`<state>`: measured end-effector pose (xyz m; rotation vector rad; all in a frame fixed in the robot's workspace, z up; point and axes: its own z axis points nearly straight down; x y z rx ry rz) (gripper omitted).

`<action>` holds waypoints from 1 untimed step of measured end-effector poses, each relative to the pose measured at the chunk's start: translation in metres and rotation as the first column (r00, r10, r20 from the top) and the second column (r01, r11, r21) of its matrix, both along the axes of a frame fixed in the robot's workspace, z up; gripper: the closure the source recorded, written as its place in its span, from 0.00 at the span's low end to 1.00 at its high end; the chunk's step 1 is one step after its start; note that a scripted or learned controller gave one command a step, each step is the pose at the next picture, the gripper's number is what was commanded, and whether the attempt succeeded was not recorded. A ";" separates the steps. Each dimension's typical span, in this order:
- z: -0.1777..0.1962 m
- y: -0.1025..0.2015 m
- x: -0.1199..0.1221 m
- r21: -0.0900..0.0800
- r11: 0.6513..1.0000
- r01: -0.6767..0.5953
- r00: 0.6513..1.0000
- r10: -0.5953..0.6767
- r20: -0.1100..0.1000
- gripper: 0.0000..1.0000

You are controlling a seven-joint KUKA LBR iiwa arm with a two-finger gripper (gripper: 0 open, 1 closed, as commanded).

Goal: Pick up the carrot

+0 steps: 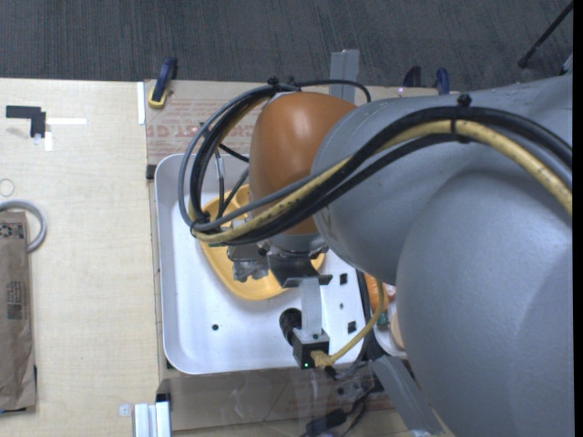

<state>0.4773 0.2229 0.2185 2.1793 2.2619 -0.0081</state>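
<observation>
Carrot (371,291) shows as a thin orange strip, mostly hidden under the arm (474,262), at 3 o'clock from the gripper (257,264). The gripper hangs low in the white bin (182,299), over a yellow object (239,285) that spreads toward its 7 o'clock. Whether the gripper is wide, narrow or holding anything cannot be told. The orange band (291,144) sits at its 12 o'clock, with black cables (193,180) looping toward 10 o'clock.
</observation>
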 end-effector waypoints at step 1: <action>-0.127 -0.004 0.059 0.000 0.994 0.113 0.994 -0.113 0.005 1.00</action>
